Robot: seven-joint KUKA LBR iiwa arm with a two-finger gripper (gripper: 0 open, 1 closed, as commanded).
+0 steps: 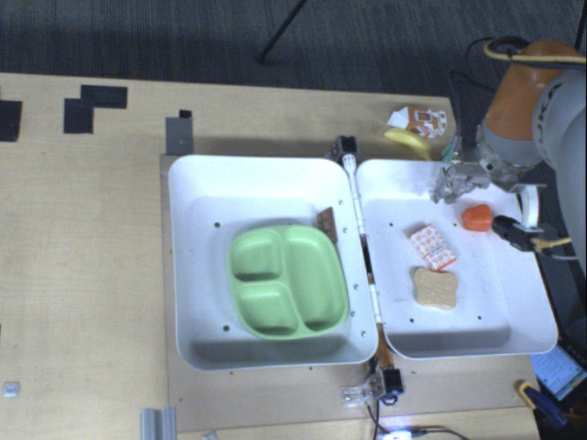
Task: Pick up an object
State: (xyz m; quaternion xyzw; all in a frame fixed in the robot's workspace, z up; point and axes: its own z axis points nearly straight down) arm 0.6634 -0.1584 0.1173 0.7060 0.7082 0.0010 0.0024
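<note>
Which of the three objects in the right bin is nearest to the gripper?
The orange object, just beside the gripper. The patterned packet and the toast slice lie farther away.

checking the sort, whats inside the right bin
In the right bin lie a red-and-white checkered packet, a tan slice of toast and an orange object. The end effector hangs over the far part, covering the floor beneath.

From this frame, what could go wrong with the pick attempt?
The gripper sits near the right bin's far wall, so a descent there may hit plastic rather than an object. The orange item lies close beside it and might get knocked aside. The patterned packet and toast piece lie flat, likely hard to pinch.
</note>
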